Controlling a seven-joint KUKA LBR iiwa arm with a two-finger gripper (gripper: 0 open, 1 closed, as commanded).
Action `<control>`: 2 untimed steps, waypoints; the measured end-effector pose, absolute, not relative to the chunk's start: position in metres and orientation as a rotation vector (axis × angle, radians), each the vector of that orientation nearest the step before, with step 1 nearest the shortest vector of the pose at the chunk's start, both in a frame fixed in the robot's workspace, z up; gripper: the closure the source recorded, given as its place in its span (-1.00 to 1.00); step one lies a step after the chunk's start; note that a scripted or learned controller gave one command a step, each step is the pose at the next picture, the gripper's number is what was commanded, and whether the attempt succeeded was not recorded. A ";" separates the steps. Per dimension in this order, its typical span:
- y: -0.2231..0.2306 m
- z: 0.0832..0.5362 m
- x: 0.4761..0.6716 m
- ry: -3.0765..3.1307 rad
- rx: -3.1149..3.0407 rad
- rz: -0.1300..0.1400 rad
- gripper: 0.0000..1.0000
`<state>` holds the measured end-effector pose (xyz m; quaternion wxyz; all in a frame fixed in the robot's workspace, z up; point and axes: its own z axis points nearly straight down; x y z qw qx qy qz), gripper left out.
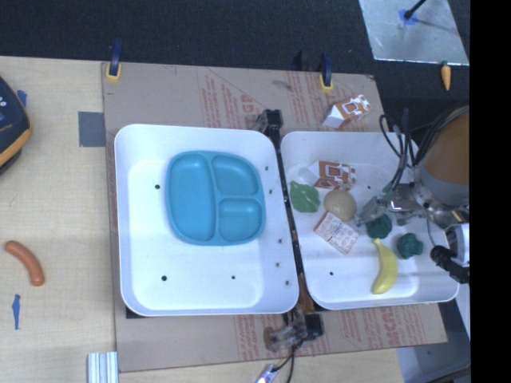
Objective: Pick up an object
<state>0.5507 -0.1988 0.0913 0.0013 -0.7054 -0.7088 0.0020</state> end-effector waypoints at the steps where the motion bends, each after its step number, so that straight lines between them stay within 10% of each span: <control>1: -0.200 0.102 0.551 -2.231 -2.210 0.008 1.00; 2: -0.134 0.106 0.585 -2.229 -2.213 0.003 1.00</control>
